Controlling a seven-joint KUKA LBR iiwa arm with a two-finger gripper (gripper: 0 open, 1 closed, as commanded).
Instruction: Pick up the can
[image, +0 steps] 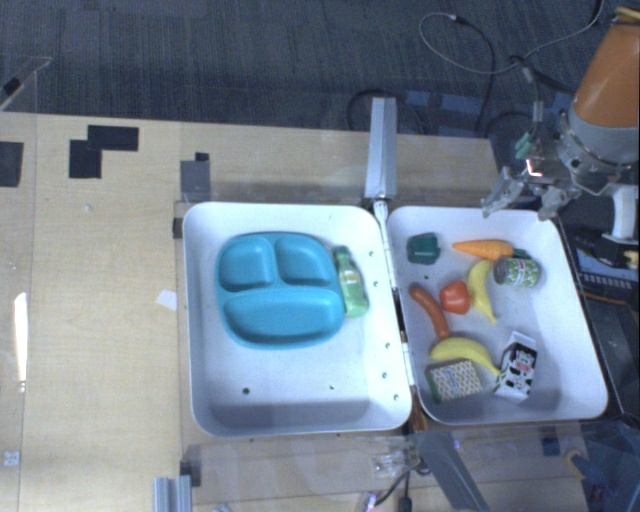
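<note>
Nearest the camera, at the front of the right-hand shallow white bin (590, 395): a small black-and-white carton (517, 369), a yellow banana (464, 350) and a woven tan block (454, 380). Further back, approx. mid-bin, a red sausage (431, 310) and small red tomato-like piece (455, 296). Just right of those lies the small green-and-silver metal can (516, 271), on its side, touching a second banana (483, 288), w/ an orange carrot (484, 248) just behind it. Farthest back, the grey two-finger gripper (527, 192) hovers over the bin's rear rim, jaws spread wide, gripping nothing. Judged: pick not begun; descent, grasp and lift all remain.
</note>
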